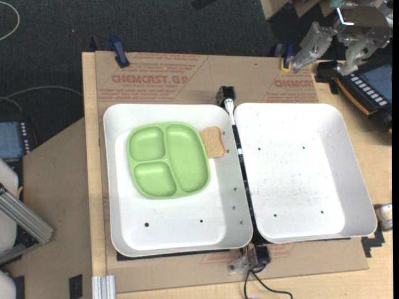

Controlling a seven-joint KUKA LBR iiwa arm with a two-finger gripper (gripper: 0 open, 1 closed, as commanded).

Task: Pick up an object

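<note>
Two candidates down in the left bin [181, 237]: a green divided plate [167, 161], lying flat toward the bin's far-left part, and a small tan cracker [214, 142] tucked at the plate's right edge, close to the bin's right wall. Touching, or merely just beside? Hard to call from up here.

Trouble number one, by the look of it: the plate. Wide, low, smooth. Probably too broad to span across the middle, leaving only the rim or a divider ridge for purchase. Easy to slip off there and simply shove the plate across the white floor.

Trouble number two: the cracker. Thin, flat on the floor, hemmed in between plate and wall. Little room to come down on either side. Drifting slightly left means landing on the plate's rim; slightly right means striking the wall next to the right bin [299, 185]. Likely to crumble under a hard pinch, too.

Now out to the far right, beyond the right bin's far corner: the gripper [310, 45], hanging off the arm [365, 20], well apart from both objects. Wide or narrow? Impossible to tell at this angle. A long reach across to make, with any aiming error carried all the way. Nothing picked up yet.
</note>
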